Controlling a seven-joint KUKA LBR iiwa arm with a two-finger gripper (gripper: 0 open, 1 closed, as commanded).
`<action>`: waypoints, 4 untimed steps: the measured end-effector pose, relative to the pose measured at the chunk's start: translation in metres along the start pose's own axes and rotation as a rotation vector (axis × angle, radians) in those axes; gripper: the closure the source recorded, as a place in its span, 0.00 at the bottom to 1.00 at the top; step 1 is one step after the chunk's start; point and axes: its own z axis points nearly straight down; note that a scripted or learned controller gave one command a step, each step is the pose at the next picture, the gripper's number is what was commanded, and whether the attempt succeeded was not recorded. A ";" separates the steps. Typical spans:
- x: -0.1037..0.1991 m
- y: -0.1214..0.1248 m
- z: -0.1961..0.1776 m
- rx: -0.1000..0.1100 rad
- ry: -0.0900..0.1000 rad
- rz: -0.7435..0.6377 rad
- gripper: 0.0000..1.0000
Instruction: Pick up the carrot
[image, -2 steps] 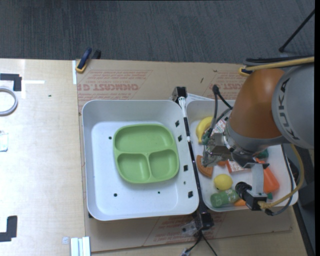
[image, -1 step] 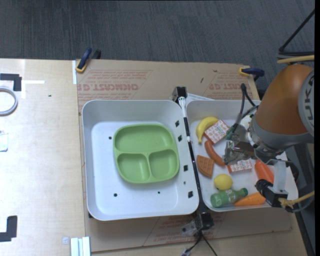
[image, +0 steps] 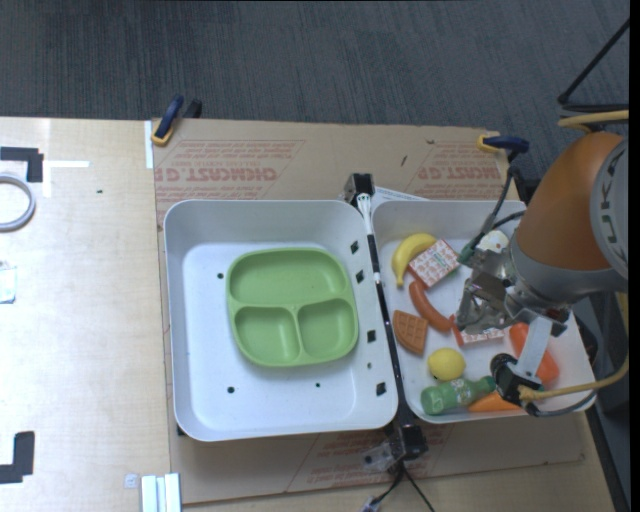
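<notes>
The carrot (image: 494, 404) is an orange tapered piece lying against the front wall of the right bin (image: 580, 345), just right of a green bottle (image: 455, 395). My gripper (image: 482, 308) hangs low in the middle of the right bin, above and behind the carrot, over a small red and white packet (image: 481, 336). Nothing can be seen in its grasp. The arm's grey and orange body covers the bin's right part.
The right bin also holds a banana (image: 411, 252), a printed box (image: 434, 265), a red sausage (image: 430, 307), a brown waffle (image: 410, 331), a lemon (image: 446, 363) and another orange item (image: 546, 369). A green divided plate (image: 292, 305) lies in the left bin (image: 190, 330).
</notes>
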 end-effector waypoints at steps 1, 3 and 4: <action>-0.023 0.012 -0.036 0.001 -0.001 0.421 1.00; 0.053 -0.028 0.028 0.003 -0.001 0.586 1.00; 0.037 0.008 -0.017 0.001 -0.001 0.811 1.00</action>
